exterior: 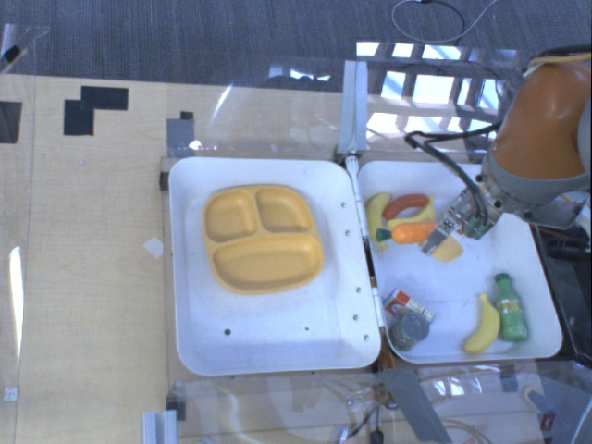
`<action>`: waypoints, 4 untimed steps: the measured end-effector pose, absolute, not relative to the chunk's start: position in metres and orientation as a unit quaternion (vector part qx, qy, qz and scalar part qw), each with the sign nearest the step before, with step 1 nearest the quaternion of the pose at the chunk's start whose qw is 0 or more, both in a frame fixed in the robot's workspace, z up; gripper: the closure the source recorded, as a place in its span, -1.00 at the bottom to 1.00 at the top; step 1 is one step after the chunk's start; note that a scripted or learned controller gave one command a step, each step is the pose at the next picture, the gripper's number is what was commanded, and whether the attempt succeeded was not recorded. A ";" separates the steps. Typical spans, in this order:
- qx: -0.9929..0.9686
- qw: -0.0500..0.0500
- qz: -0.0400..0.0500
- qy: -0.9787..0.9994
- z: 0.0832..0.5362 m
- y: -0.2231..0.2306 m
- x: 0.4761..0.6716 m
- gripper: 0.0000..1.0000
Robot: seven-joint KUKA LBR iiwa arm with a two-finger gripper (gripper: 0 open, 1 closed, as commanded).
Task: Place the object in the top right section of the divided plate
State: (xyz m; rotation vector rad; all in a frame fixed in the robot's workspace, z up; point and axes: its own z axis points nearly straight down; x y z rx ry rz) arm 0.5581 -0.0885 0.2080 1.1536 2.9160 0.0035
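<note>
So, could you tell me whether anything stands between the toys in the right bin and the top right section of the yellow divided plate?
Only the two bins' adjoining white rims lie between the right bin's toy pile and the yellow divided plate in the left bin. The plate's top right section holds nothing visible. The gripper hovers by the pile.

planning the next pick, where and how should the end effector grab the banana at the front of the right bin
Grip the banana across its middle, coming straight down from above. It lies flat on the right bin, running near to far, so the fingers would probably best close across its narrow width. The green bottle sits close on its right, leaving little room there, so the finger on that side needs care.
</note>
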 end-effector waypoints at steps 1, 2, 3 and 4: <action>0.321 0.003 0.002 0.947 0.198 -0.005 0.627 1.00; 0.321 0.003 0.001 0.947 0.198 -0.006 0.627 -1.00; 0.319 0.007 0.003 0.948 0.209 -0.005 0.629 1.00; 0.242 0.005 0.002 0.970 0.258 0.025 0.627 1.00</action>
